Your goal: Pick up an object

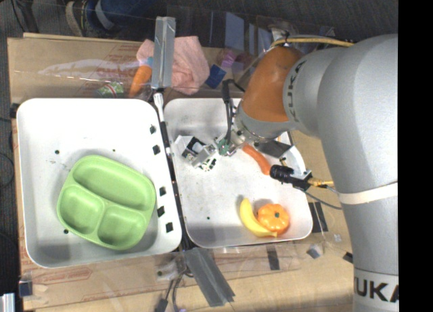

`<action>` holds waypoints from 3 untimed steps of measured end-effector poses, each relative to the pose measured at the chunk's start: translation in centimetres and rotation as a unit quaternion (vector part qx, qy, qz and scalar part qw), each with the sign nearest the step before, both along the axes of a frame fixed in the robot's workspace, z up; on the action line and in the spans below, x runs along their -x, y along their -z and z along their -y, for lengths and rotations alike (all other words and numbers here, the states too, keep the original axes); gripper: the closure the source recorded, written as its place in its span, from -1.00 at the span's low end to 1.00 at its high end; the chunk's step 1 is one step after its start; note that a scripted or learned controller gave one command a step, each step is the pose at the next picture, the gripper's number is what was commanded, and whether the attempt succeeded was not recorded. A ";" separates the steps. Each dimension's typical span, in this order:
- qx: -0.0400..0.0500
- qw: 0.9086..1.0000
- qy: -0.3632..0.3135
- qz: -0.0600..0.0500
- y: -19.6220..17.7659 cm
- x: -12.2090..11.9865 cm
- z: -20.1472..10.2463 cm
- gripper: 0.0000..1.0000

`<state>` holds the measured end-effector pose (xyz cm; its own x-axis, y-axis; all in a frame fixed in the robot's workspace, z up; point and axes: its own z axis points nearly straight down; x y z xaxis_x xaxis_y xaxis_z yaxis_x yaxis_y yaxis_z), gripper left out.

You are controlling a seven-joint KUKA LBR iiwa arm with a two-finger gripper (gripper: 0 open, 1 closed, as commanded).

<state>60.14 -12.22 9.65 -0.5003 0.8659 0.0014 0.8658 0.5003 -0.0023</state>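
1. The grey arm reaches in from the right of the frame, its orange band above the right bin [203, 233], with the pincer [203, 155] low at the bin's upper left.

2. The pincer hangs over the bin floor in what looks like the approach step of the pick; nothing can be made out between its fingers, and how far apart they stand cannot be told from this angle.

3. Candidate objects lie in the right bin: an orange carrot-like piece [257, 160] just right of the pincer, and, well apart at the lower right, a yellow banana [250, 218] touching a small orange pumpkin [273, 216].

4. The next move, by this reading, calls for settling on one item, centring the fingers on it and closing; the carrot-like piece is nearest, partly tucked under the wrist.

5. The count: two white bins, one banana, one pumpkin, one carrot-like piece in the right bin; one green divided plate [108, 202], of three compartments, in the left bin [40, 128].

6. Beyond the bins, at the top of the frame, a pink cloth [186, 63] rests on the surface.
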 end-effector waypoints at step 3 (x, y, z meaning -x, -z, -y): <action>0.001 0.988 0.157 -0.001 -12.0 6.8 -1.4 1.00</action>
